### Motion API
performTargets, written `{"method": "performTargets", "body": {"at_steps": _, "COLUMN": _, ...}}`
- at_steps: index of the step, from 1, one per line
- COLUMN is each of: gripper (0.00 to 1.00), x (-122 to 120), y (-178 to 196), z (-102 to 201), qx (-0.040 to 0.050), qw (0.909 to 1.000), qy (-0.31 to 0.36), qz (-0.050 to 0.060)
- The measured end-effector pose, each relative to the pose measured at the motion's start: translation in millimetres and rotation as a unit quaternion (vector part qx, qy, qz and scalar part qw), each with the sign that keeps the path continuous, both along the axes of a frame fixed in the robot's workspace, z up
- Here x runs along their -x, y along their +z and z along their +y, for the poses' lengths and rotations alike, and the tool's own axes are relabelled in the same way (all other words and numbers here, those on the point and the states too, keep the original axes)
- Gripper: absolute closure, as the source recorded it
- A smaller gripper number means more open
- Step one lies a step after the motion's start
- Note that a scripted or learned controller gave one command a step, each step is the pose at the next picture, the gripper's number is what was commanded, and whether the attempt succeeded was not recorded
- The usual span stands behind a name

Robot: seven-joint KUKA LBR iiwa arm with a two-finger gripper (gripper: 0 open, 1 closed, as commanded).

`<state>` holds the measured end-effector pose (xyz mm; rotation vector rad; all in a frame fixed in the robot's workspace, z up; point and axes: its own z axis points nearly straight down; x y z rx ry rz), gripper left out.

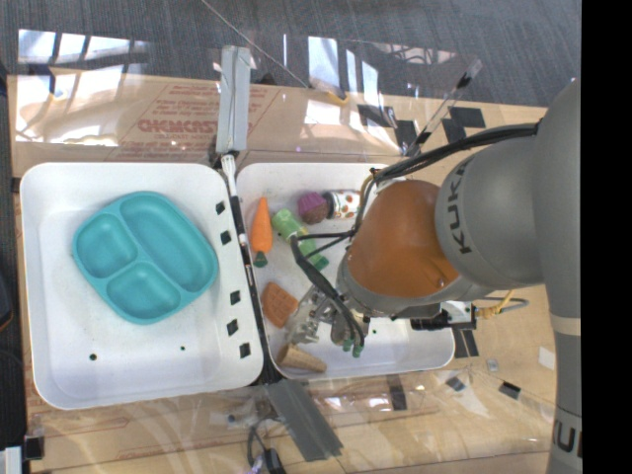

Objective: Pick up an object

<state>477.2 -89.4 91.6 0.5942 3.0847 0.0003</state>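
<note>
Camera view had the claw (331, 329) down in the right bin (415, 355) near the toast piece (279, 304), finger state unclear, nothing lifted yet.

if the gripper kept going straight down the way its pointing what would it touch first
Probably the right bin's white floor, or the waffle-patterned piece just to its left. The gripper hangs over the gap between that and the wedge; depth is hard to judge.
</note>
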Motion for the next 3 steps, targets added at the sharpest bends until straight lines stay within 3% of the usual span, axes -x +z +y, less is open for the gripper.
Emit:
{"method": "performTargets", "body": {"at_steps": 1, "gripper": 1.00, "x": -49, "y": 0, "z": -17, "qx": 0.0002, "qw": 0.9956, "qy": -0.094, "qz": 0.000}}
{"method": "performTargets", "body": {"at_steps": 2, "gripper": 1.00, "x": -108, "y": 8, "z": -8, "qx": 0.0002, "qw": 0.9857, "qy": -0.169, "qz": 0.000}}
{"method": "performTargets", "body": {"at_steps": 3, "gripper": 1.00, "x": -93, "y": 104, "z": 71, "qx": -0.0014, "qw": 0.9851, "qy": -0.172, "qz": -0.004}}
